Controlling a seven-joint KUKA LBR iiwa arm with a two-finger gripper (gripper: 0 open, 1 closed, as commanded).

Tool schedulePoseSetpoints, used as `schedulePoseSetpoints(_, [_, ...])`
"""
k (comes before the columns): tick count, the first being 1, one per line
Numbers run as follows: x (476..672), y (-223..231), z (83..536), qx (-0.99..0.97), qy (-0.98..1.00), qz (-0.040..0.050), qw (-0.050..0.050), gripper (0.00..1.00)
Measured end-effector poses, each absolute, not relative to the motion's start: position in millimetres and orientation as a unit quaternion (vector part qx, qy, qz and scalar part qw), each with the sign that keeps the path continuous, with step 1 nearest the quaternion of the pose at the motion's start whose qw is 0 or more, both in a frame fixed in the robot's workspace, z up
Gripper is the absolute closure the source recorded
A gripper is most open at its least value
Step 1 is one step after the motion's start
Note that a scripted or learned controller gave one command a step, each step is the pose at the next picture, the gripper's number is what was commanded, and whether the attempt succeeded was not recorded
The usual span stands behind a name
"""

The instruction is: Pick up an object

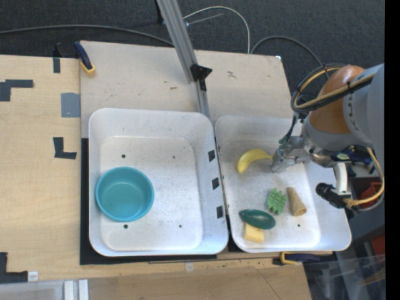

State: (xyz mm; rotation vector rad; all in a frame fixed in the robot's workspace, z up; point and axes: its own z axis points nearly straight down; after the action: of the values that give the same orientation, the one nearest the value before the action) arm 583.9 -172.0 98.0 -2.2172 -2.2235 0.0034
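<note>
Banana (252,160) lies in our right bin (331,239), touching our gripper (279,161); its closure we cannot tell.

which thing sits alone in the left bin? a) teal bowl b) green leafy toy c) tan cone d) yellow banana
a: the teal bowl rests in the near-left corner of the left bin, while the banana, the green leafy toy and the tan cone all lie in the right bin.
</note>
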Motion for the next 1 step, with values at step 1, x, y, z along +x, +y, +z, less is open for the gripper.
schedulePoseSetpoints(1, [581.3,-178.0,142.9,-0.707,-0.707,-0.0005,-0.001,1.0])
